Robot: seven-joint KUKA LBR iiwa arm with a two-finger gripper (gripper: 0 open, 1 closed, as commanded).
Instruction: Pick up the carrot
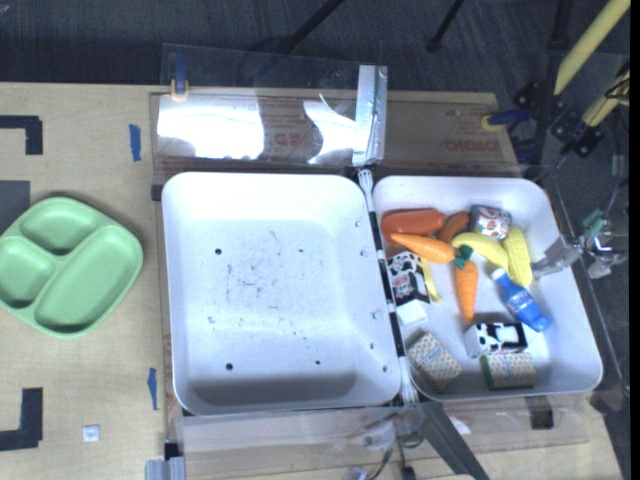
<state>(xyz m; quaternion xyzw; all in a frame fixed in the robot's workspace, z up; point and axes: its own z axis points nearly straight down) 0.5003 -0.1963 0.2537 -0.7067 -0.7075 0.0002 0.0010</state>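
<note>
I am looking at two carrots in the right bin point(575, 363): one carrot point(466, 290) lying near-to-far by the banana point(482, 249), another carrot point(420, 245) crosswise beyond it. Both are likely light, rigid, smooth plastic, so I am planning a mid-body grasp. The gripper point(597, 245) is sitting at the bin's right rim; I cannot tell its opening.

A light wooden tabletop point(90, 368) is seen from above, marked with black corner outlines point(25, 133) and short strips of blue tape point(134, 141). Behind it, a dark grey carpeted floor point(200, 8) is crossed by thin black stand legs point(330, 8). A yellow bar point(595, 28) is seen at the upper right. Strong glare is thrown back from a clear plastic sheet point(250, 128) at the tabletop's far edge.
</note>
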